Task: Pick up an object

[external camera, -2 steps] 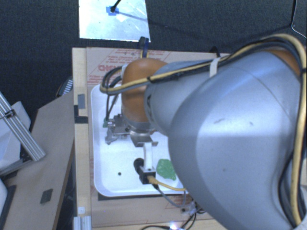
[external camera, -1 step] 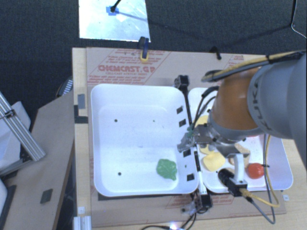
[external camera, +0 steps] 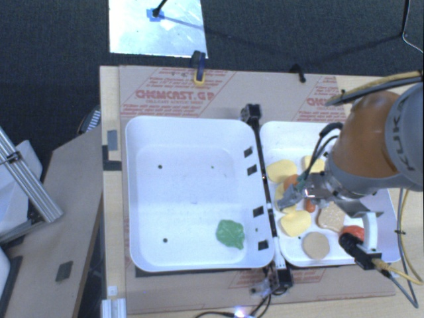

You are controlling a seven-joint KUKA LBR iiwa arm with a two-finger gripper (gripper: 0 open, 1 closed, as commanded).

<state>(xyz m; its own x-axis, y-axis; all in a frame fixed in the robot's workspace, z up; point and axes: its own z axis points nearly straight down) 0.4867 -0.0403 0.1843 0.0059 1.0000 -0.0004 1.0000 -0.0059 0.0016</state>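
Note:
My gripper hangs low over the right bin, near its left wall, in a cluster of small food-like objects. Around it lie a yellow piece, another yellow piece, an orange piece, a tan round disc, a brown speckled piece and a red piece. The fingers point down and left towards the gap between the two yellow pieces. A green crumpled object lies in the left bin, near its front right corner. The arm's grey and orange wrist covers the right bin's far side.
A black divider with clips runs between the two bins. Both bins sit on a cardboard sheet. A shiny metal plate lies on the dark floor behind. Cables trail at the right bin's front right corner.

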